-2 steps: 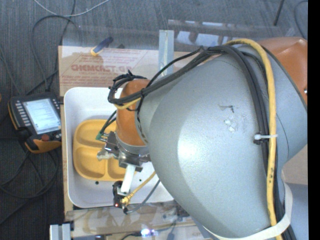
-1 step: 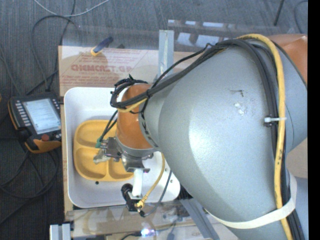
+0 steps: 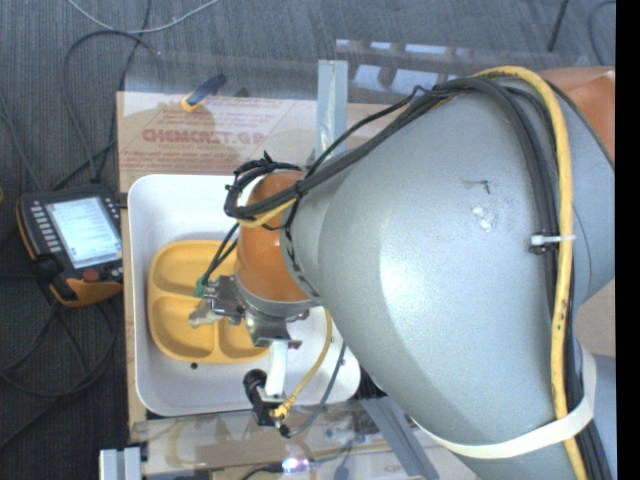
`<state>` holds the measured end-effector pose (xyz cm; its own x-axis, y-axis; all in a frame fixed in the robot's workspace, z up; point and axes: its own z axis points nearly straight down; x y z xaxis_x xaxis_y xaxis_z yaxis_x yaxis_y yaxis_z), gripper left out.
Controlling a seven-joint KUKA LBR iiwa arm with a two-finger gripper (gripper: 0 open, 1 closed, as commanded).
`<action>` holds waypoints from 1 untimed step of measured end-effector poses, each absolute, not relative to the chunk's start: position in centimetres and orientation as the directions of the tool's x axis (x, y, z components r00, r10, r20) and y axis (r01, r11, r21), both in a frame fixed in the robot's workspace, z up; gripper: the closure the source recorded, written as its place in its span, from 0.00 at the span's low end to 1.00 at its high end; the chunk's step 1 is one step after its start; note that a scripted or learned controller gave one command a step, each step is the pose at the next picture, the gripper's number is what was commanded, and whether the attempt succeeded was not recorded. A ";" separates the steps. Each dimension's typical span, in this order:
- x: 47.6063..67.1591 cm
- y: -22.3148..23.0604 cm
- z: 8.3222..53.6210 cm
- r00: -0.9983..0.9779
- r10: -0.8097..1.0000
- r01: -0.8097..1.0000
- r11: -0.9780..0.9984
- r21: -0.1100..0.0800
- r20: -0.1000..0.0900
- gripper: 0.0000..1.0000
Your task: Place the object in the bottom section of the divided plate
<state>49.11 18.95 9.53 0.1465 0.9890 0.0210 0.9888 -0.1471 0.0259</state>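
My own grey arm (image 3: 450, 268) bulks largest, nearest the camera, coming in from the right and covering the right-hand bin almost wholly. That bulk is also what blocks the view: it hides the right part of the yellow divided plate (image 3: 180, 303) and everything under my wrist.

Past it, my orange band (image 3: 268, 253) and the gripper (image 3: 215, 303) hang over the plate, which lies in the left white bin (image 3: 170, 193) toward its near edge. I judge I am poised there because the plate's bottom section is where the object must go. Whether I am clenched, released, or carrying anything I cannot tell; the object itself I cannot make out, so it may lie beneath me.

A small dark speck (image 3: 195, 365) sits on the bin floor just beside the plate's near rim.

Farther off, a cardboard sheet (image 3: 200, 133) lies under the bin's far edge, and a handheld controller (image 3: 72, 233) rests on the carpet, well apart to the left.
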 end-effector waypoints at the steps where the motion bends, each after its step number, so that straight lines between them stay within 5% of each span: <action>1: 49.1 23.5 9.3 0.617 0.787 0.787 -0.617 0.008 0.012 0.00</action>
